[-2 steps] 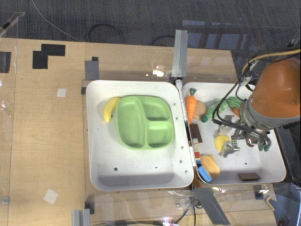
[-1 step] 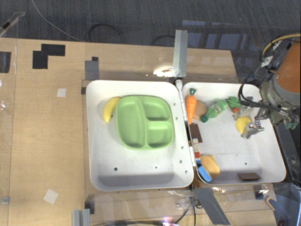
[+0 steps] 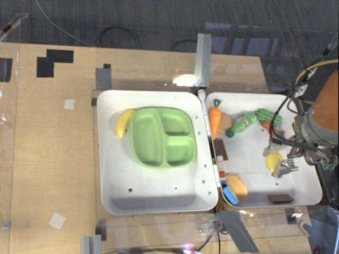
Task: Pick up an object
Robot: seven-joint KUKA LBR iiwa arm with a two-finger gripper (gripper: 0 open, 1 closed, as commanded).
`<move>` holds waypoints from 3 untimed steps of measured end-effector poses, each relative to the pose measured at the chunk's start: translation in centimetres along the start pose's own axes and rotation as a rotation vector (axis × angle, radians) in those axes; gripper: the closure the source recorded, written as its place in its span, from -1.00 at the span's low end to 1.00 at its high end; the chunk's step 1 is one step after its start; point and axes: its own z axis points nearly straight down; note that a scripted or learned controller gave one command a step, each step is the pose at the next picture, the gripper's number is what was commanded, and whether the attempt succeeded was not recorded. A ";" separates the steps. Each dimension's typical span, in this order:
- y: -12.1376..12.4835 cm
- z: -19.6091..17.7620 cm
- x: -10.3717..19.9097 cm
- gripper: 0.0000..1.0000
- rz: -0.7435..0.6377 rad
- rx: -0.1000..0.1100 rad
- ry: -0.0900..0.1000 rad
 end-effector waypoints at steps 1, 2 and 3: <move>2.9 1.1 -1.4 1.00 -0.113 -0.001 0.000; 2.9 -0.1 -1.7 1.00 -0.115 0.002 -0.010; 8.0 0.6 -3.1 1.00 -0.403 -0.002 -0.002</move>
